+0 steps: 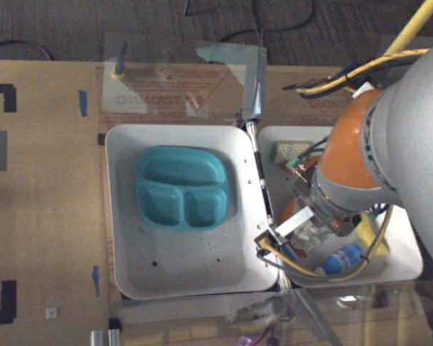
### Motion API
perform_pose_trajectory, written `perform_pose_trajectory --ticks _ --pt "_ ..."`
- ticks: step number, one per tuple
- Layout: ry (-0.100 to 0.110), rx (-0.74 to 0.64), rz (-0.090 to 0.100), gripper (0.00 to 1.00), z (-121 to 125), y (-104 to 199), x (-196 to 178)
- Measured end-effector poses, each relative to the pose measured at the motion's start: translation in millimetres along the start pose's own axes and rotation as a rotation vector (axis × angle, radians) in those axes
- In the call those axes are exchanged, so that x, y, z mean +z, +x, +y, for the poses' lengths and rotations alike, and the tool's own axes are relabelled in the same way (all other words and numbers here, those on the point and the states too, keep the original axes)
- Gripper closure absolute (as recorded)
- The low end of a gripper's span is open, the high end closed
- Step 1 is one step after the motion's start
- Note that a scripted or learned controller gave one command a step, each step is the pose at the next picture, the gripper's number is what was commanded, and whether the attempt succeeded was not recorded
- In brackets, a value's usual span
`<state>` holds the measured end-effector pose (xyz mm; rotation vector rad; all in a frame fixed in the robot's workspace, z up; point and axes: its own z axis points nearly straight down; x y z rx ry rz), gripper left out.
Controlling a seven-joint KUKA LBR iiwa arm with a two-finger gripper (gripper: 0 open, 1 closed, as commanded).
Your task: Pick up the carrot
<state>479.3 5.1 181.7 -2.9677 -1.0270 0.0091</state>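
The grey arm's orange-banded wrist (353,157) looms over the right bin (411,265), its gripper (292,236) low at the bin's left wall, grip state impossible to tell, with the carrot (289,209) an orange sliver just beyond it, mostly hidden.

small orange carrot (289,209) sits in the right bin, mostly hidden under the arm, near the left wall

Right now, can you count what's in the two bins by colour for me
Teal: 1, the divided tray in the left bin.
Orange: 1, a carrot-like piece in the right bin.
Blue: 1, a bottle.
Yellow: 1, a block.
Total: 4 visible; the arm hides more.
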Motion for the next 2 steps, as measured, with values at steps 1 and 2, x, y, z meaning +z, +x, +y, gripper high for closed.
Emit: perform_pose_trajectory --ticks 1,2 --pt "0.001 0.333 -0.001 1.0 8.8 -7.0 -0.1" --pt "0.001 0.464 -0.001 1.0 7.3 -5.9 0.0"
